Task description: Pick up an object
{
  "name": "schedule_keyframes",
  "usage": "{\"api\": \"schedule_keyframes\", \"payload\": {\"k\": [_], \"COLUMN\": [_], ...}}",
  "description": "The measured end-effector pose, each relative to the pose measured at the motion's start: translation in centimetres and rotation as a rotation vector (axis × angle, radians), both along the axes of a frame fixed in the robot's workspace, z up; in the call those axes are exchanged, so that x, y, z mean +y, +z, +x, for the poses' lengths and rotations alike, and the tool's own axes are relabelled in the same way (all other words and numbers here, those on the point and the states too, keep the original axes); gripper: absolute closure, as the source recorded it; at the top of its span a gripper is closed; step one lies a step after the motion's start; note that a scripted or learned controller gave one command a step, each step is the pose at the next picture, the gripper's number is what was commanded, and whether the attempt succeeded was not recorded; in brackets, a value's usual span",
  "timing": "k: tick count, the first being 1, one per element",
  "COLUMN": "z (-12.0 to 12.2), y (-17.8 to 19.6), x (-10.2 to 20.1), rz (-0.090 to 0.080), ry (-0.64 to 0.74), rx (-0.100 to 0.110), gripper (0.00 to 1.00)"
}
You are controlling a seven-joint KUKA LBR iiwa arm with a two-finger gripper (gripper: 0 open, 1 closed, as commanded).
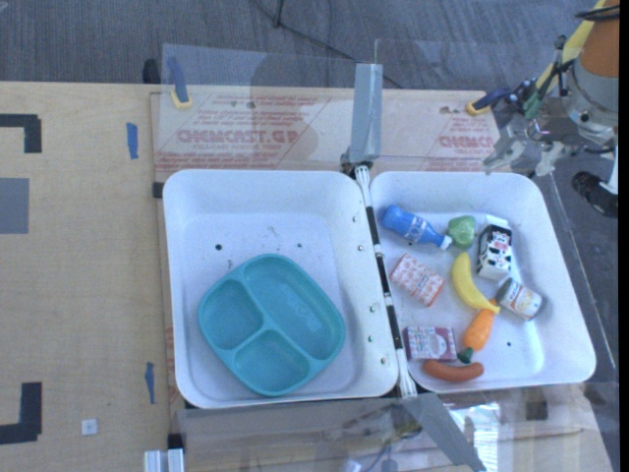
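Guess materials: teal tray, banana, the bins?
Teal tray: looks like moulded plastic, matte, one uniform colour with rounded compartment walls. Banana: probably a plastic toy, smooth, evenly yellow. Bins: seemingly thin white formed plastic with rolled rims; too coarse to be sure.

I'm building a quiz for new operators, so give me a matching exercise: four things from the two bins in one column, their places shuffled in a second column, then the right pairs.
Things:
1. teal plastic divided plate
2. blue plastic bottle
3. yellow toy banana
4. red toy hot dog

Places:
A. middle of the right bin, lying lengthwise
B. near edge of the right bin
C. left bin
D. far left part of the right bin, beside the small green toy vegetable

Pairs: 1-C, 2-D, 3-A, 4-B
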State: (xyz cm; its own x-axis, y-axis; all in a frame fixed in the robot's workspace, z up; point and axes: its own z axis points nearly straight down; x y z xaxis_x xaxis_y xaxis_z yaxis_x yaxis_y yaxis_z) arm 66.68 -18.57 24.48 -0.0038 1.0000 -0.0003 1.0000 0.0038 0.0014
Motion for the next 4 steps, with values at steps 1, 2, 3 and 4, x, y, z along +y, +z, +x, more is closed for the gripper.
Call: {"api": "schedule_keyframes", "payload": {"k": [1,2,3,4], "z": [0.0,-1.8,-0.7,-9.8], "y": [-15.6,-9.4,-15.6,-15.7], "x": [-2.2,-2.4,-0.1,2.1], "rz": [0.013,0.0,-0.001,0.0], "ry": [0.008,-0.002,-0.054,-0.017], "rx": [0.011,-0.001,-0.003,-0.005], "gripper": [0.0,0.0,0.0,0.0]}}
